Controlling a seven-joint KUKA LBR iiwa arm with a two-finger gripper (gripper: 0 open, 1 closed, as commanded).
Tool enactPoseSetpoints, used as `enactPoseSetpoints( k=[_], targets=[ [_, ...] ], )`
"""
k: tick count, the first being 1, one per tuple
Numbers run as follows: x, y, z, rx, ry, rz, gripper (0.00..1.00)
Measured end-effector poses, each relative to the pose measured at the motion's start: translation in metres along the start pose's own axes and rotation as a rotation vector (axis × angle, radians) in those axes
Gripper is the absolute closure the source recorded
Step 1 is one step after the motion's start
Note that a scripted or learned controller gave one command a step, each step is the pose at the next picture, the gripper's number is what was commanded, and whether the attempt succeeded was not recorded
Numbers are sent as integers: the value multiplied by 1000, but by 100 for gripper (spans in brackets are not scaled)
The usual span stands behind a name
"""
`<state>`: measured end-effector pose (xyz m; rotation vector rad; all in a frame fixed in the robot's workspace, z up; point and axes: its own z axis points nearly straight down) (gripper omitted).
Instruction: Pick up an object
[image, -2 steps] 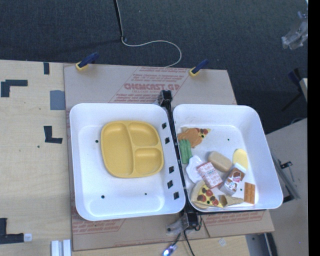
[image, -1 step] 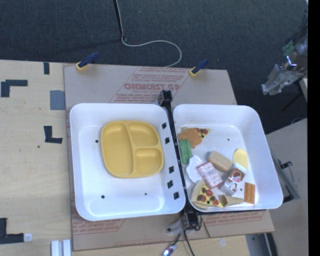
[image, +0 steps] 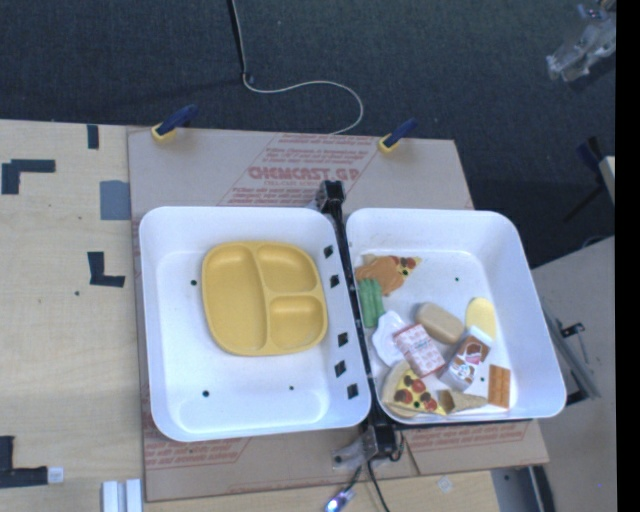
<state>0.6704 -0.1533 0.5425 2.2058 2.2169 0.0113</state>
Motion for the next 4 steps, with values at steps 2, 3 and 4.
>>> enactPoseSetpoints(
  k=[2,3,4],
  targets=[
    [-20,-39,-3,-2,-2,4,100],
    [-31,-82,148,31,8,7,100],
    [4,-41,-2,-2,1,-1,100]
  ],
)
